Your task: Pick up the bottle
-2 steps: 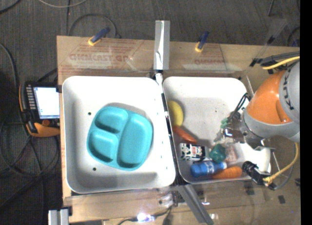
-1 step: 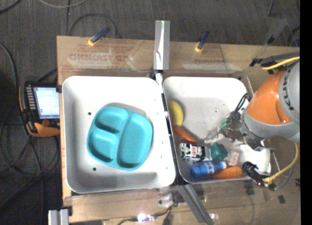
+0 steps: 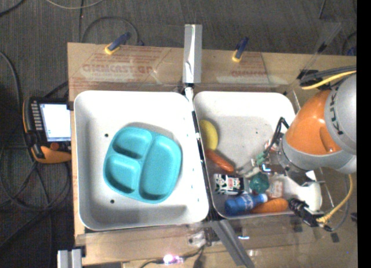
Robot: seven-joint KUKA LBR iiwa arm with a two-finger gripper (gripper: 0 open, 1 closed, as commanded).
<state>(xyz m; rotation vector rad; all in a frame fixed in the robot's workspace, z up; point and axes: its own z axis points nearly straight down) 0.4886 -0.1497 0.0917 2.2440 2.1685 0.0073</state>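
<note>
The blue bottle lies on its side along the front wall of the right bin, its light cap end pointing right. My gripper hangs over the bin's front right part, just above and to the right of the bottle, with the grey and orange arm reaching in from the right. A small teal item sits directly under the gripper, between it and the bottle. Nothing shows as held.
In the right bin lie a yellow fruit, a red-orange sausage shape, a black-and-white carton and an orange carrot touching the bottle. The left bin holds a teal divided plate.
</note>
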